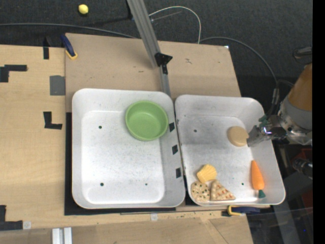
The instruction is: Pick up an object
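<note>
**Arm at the right bin, jaws beside a tan round object**

I look down at a slant on a wooden bench (203, 67) carrying two shallow white bins side by side. In the left bin (91, 156) a green bowl (147, 120) sits upright near the far right corner. In the right bin (213, 111) a tan, rounded object (236, 135) lies toward the right wall. The arm reaches in from the right, and its gripper (255, 135) sits low at that wall, its tip just beside the tan object, perhaps touching it. I cannot tell from here whether the jaws are spread or pressed together, and I see nothing between them. Nearer to me, an orange carrot (257, 175) with a green end lies along the right wall. In the bin's near part sit a yellow wedge (206, 174), a round cracker (200, 191) and a triangular cracker (221, 192), clustered close together. A yellow ball (83, 8) lies on the dark floor beyond the bench, far left.
</note>
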`<state>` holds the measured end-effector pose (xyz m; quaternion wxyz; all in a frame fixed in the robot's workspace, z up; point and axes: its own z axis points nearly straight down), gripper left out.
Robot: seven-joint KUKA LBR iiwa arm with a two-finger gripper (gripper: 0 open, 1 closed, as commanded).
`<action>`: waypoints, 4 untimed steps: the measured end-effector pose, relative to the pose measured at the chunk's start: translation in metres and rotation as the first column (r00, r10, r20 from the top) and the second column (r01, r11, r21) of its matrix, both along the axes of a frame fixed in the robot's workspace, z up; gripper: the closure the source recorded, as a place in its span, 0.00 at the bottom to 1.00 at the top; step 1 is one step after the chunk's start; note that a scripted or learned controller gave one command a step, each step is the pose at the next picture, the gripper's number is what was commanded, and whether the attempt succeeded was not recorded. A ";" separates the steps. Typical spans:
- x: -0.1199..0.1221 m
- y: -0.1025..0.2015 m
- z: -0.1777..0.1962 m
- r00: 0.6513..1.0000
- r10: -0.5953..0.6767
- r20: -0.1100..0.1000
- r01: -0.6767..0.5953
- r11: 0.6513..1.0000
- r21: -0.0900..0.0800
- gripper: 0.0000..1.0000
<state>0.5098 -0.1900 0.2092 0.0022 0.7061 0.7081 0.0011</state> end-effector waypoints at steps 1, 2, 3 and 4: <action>0.001 0.001 0.011 1.000 -0.001 -0.005 0.001 1.000 0.002 1.00; 0.023 0.056 0.003 1.000 0.005 -0.007 -0.005 1.000 0.003 1.00; 0.043 0.107 0.015 1.000 0.004 -0.005 -0.004 1.000 0.004 1.00; 0.059 0.156 0.023 1.000 0.004 -0.005 -0.004 1.000 0.004 1.00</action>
